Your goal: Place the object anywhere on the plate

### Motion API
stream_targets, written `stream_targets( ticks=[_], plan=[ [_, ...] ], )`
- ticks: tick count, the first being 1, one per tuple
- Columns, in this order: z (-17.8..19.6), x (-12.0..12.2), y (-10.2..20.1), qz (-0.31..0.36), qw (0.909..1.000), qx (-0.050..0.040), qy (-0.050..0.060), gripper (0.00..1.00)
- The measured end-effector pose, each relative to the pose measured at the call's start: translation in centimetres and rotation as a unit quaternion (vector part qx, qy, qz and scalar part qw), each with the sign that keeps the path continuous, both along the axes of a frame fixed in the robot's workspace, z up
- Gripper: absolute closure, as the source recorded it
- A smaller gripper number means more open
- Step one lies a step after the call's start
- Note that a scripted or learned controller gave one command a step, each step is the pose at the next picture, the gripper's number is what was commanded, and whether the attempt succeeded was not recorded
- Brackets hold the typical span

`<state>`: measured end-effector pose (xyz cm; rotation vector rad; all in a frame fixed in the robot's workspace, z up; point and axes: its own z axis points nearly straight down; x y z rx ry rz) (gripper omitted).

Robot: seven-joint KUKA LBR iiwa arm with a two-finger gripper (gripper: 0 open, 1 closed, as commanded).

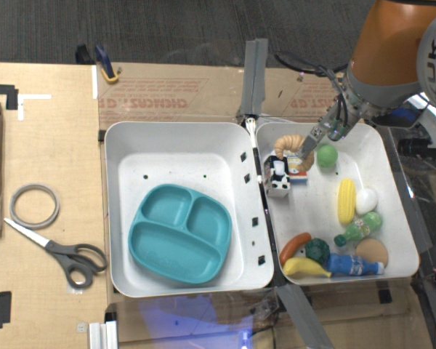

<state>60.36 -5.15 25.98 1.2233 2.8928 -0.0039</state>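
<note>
I can't tell the jaws' state at the gripper (pixel 310 148), which hovers at 11 o'clock in the right white bin (pixel 392 167), beside a small boxed toy (pixel 296 164). Teal three-compartment plastic plate (pixel 180 232) sits in the left white bin (pixel 123 151). Risk: crowding neighbours spoil the grasp.

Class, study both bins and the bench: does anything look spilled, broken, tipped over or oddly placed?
Nothing stands out. The teal plate lies flat in the left bin. The toy food, such as the corn and banana, lies loosely in the right bin. Scissors and tape roll rest on the bench.

The cardboard sheet (pixel 167 93) bears red print, upside down and unreadable.
</note>
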Motion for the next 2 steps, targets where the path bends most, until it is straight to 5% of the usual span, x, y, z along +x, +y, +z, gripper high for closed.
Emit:
stream_targets(
  ticks=[1,2],
  plan=[
    [-6.8,0.7,5.7,0.073,0.9973,0.0009,0.0,1.0],
    [-6.9,-3.2,11.7,0.044,0.999,0.0008,0.0,1.0]
  ],
)
